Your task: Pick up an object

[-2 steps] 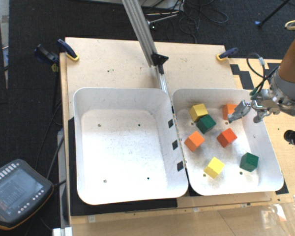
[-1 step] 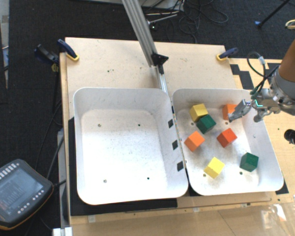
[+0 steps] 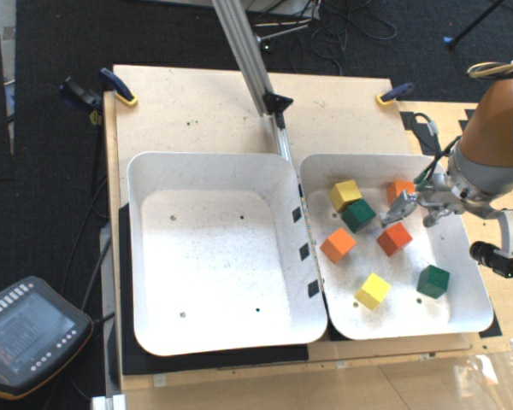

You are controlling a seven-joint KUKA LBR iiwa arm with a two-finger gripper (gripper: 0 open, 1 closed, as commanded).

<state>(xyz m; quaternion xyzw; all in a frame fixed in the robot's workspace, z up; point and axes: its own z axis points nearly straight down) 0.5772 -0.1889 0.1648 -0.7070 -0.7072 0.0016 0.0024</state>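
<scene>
The right bin [image 3: 458, 313] holds several small cubes. A yellow cube [image 3: 345, 194] touches a dark green cube [image 3: 357, 215] at the back left. In front of them lie an orange cube [image 3: 339, 244] and a red cube [image 3: 394, 239]. Another orange cube [image 3: 400, 190] sits at the back, partly behind the gripper. A second yellow cube [image 3: 373, 290] and a green cube [image 3: 433, 281] lie near the front. My gripper [image 3: 409, 217] hangs over the bin's back right, just above and behind the red cube. It is open, with nothing between its fingers.
The left bin [image 3: 212, 254] stands beside the right one, and their rims meet at the middle. A slanted metal pole [image 3: 244, 41] comes down to the bins' back junction. A teach pendant [image 3: 26, 336] lies at the bottom left, off the bench.
</scene>
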